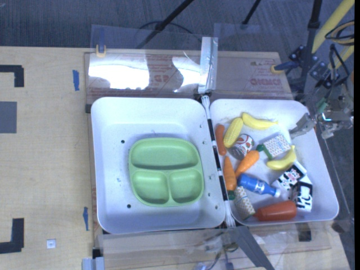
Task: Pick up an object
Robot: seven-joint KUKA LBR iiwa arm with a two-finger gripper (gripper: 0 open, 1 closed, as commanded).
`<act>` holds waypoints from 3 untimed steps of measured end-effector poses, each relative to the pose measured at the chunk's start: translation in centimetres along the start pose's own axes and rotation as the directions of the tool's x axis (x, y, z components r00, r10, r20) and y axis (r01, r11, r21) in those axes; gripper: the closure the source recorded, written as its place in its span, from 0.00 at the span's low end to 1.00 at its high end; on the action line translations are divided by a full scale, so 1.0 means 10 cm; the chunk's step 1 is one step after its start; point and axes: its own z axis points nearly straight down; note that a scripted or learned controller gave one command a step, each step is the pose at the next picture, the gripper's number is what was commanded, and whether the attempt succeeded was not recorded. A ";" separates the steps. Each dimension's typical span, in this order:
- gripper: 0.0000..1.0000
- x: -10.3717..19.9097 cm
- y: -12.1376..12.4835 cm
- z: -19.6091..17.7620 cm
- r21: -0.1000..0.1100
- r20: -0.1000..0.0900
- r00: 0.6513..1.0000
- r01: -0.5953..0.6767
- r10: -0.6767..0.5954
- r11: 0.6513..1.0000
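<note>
1. The surface (45, 151) carries two white bins side by side. The left bin (107, 122) holds a green divided tray (166, 170); the right bin (326, 201) holds all the loose objects, so any pick has to come from there.
2. The arm enters from three o'clock, and the gripper (304, 125) sits over the right bin's two-o'clock rim. I cannot tell whether the jaws are apart or together, and nothing is visibly held. I judge the step to be the approach, with the pick not yet made.
3. The next move calls for choosing one object and descending squarely over it. The yellow banana (257, 121) at twelve o'clock in the bin, and a second banana (283, 161) just below the gripper, look nearest.
4. Crowding is the obstacle: a patterned block (276, 145) touches the second banana, an orange carrot (247, 162) lies at centre, and a blue bottle (256, 185) and a red piece (275, 210) lie toward six o'clock, all close together.
</note>
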 end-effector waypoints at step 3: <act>0.00 -0.27 -0.63 -0.92 -0.004 0.003 0.999 -0.044 0.044 0.999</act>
